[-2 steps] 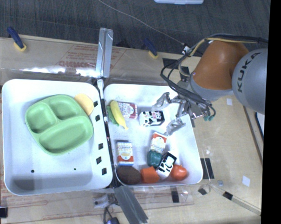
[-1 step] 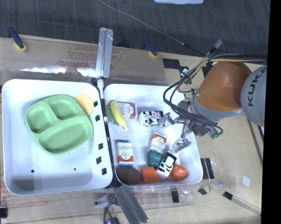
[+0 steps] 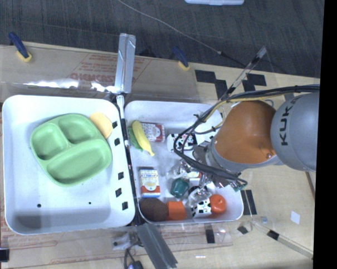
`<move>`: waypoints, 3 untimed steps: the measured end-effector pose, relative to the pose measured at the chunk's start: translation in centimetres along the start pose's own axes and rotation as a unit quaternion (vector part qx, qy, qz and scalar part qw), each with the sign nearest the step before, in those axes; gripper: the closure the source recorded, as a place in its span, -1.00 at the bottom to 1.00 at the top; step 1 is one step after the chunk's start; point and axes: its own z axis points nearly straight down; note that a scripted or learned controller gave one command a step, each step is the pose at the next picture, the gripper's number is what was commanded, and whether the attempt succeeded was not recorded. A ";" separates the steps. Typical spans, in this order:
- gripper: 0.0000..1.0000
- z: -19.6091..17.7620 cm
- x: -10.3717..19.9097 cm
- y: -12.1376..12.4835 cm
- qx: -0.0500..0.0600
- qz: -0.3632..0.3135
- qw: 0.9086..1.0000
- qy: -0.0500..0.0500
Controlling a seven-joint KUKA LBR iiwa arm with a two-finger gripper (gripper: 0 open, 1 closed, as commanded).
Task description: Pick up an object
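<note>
Camera view: the arm (image 3: 280, 136) is reaching in from the right of the frame, its orange band sitting over the right bin (image 3: 175, 110), and the gripper (image 3: 191, 179) is hanging low among the objects in the centre of that bin. Cables and wrist hardware are crowding the tool, so whether it is clenched or released on anything cannot be told. The candidate objects are all lying in the right bin: a yellow and green banana (image 3: 140, 136) is resting near the upper left corner beside a red packet (image 3: 153, 131), a small orange and white carton (image 3: 149, 180) is lying at the left wall, a teal item (image 3: 179, 187) is sitting just beside the tool, and along the lower edge a dark brown lump (image 3: 154, 209), an orange block (image 3: 176, 210), a black and white spotted piece (image 3: 200, 208) and an orange ball (image 3: 216, 204) are lining up close together. The left bin (image 3: 20, 208) is holding a green divided plate (image 3: 71, 148) with a pale yellow item (image 3: 101, 123) touching its upper right rim. The bench (image 3: 287, 220) is showing pale wood with black tape marks at lower right; blue clamps (image 3: 20, 46) are gripping the upper edge, and dark carpet (image 3: 62, 9) is filling the top of the frame.
</note>
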 end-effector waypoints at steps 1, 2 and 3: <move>-1.00 1.3 3.7 -2.4 -0.002 0.052 0.999 0.002; 1.00 0.2 3.2 -2.3 0.000 0.048 0.999 -0.001; 1.00 1.4 -0.3 1.1 -0.003 0.150 0.989 0.004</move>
